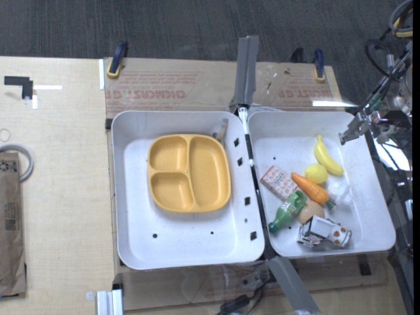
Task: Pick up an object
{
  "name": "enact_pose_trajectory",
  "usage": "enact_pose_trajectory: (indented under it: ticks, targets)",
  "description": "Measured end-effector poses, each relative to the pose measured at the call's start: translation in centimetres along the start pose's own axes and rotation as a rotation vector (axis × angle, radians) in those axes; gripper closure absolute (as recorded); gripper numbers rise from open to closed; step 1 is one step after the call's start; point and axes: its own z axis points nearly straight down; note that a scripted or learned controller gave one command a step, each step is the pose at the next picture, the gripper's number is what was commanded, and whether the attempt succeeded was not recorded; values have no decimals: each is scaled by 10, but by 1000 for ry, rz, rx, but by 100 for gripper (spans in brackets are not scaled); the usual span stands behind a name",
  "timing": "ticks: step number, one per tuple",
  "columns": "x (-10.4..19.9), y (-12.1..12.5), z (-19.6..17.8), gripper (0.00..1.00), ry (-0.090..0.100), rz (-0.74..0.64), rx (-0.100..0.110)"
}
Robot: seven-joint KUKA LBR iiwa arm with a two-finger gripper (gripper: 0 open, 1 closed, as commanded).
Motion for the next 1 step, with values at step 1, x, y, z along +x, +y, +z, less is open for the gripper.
enact_pose_trajectory:
  ticks: [1]
  targets:
    - [21, -14, 171, 0, 1, 9, -1]
